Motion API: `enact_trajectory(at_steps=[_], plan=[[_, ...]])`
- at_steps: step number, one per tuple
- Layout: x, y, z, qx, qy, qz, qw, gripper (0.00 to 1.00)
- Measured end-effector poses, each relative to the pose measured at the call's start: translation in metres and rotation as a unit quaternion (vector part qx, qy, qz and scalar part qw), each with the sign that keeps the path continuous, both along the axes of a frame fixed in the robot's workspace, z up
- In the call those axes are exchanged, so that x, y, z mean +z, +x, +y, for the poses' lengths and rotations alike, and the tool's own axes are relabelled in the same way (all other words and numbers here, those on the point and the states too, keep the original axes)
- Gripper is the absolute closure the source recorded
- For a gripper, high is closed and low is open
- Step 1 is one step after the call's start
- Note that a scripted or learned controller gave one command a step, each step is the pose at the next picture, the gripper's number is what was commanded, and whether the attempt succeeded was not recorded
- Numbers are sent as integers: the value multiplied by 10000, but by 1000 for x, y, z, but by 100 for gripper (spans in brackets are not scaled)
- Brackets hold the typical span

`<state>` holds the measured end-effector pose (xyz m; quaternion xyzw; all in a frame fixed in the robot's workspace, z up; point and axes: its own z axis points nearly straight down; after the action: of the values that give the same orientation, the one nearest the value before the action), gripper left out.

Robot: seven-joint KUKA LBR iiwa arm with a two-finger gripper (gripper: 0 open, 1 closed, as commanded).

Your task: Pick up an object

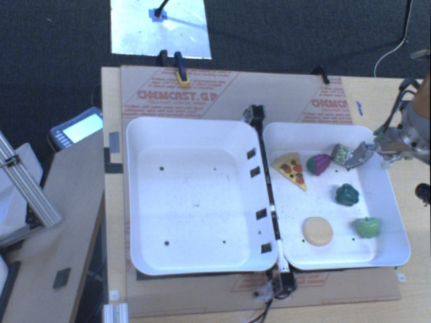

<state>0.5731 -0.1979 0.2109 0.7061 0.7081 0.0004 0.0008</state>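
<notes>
Arm hanging over the right bin, toys scattered below

We see the gripper [366, 151] at the far right edge of the right bin [397, 247], just beside a small pale green-and-white toy [341, 154], but we honestly can't tell how the claw is set from this angle. The rest sits loose in that bin: a pizza slice [291, 169], a purple toy [318, 163], a dark green pepper [347, 194], a light green apple [368, 227] and a tan cookie [317, 231]. The left bin [138, 180] is beside it.
</notes>
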Motion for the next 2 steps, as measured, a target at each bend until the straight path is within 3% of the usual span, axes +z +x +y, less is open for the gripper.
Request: enact_trajectory(at_steps=[1, 2], plan=[[-19, -45, 98, 45, 29, 25, 10000, 0], [-27, -26, 161, 44, 14, 0, 10000, 0]])
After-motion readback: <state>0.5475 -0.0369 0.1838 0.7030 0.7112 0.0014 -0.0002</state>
